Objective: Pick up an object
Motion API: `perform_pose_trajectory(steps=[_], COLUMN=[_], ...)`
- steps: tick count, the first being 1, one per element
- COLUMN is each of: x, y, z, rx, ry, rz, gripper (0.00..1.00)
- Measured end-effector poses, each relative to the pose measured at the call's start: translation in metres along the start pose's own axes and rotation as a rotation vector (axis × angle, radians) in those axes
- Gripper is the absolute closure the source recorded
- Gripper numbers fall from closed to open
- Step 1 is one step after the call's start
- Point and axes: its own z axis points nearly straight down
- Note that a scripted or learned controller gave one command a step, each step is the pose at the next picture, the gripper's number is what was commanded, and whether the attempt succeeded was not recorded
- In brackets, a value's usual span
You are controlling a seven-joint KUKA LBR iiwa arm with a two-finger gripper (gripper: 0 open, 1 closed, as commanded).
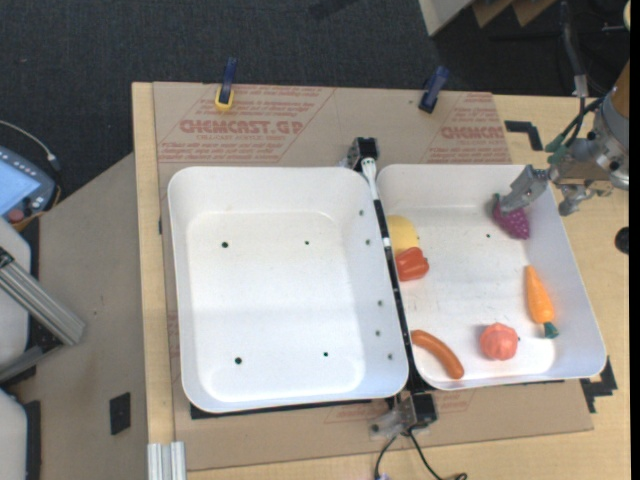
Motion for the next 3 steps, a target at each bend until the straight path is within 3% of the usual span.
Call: perform_pose_trajectory(steps=[1, 3], x=[0.0, 0.1], y=[0.001, -0.036], z=[-0.011, -0.112], rx=[-0.003, -0.009], ry=[-0.001, 0.0], rz=[-0.001, -0.006], gripper=[1.0, 1.0])
